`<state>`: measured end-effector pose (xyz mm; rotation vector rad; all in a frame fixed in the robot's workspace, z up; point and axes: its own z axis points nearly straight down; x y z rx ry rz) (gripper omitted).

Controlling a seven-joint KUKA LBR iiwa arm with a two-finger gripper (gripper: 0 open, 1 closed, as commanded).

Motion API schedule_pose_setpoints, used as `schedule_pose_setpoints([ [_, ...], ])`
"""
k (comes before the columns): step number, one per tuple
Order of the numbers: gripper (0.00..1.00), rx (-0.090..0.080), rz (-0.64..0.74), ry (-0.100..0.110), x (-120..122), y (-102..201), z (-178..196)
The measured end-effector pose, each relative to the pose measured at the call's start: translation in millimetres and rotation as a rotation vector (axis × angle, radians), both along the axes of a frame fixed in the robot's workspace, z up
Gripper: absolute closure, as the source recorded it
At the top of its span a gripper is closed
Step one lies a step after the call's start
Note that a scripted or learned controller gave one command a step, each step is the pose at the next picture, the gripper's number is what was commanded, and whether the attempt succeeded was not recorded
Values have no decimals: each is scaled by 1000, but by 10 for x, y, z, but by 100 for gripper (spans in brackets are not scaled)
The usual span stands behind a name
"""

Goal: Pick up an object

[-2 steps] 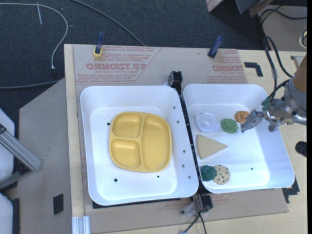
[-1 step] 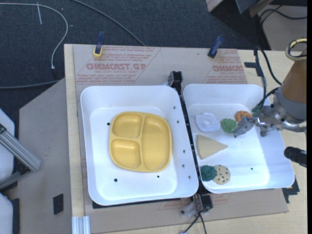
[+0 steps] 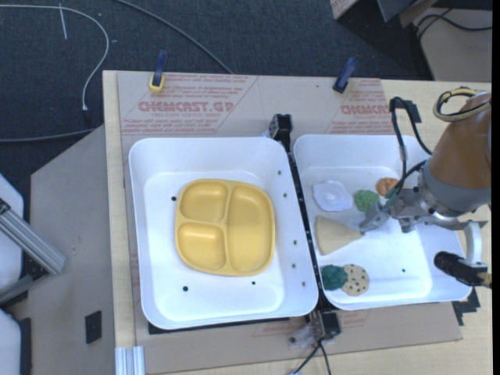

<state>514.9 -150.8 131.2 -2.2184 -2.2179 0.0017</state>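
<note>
Your nearest candidates sit in the right bin [image 3: 414, 283]: a pale wedge-shaped piece [image 3: 337, 234] lying flat near the bin's middle, a green lump [image 3: 366, 201] just above it, and a small orange item [image 3: 387, 186] beside that. Nothing looks lifted yet, so judge the pick as not done; the grasp and the raise are both left. The gripper [image 3: 380, 215] hangs low over the bin, its tip just beside the wedge's right end and below the green lump. You cannot tell whether it is spread or closed, and nothing shows between its tips. Farther out lie a clear lid [image 3: 333, 196], a speckled cookie [image 3: 355, 279] touching a dark green piece [image 3: 333, 275], and, in the left bin [image 3: 156, 287], a yellow divided plate [image 3: 226, 226].
</note>
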Motion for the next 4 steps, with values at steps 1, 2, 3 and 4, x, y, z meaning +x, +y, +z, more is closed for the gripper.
schedule_pose_setpoints([
  [1, 0, -1, -1, -6, 21, -2, -447],
  [2, 100, -3, -1, -12, 34, -6, -315],
  [3, 100, -3, 0, -5, 43, -68, 112],
  [4, 100, -4, 1, -11, -22, -88, 716],
])
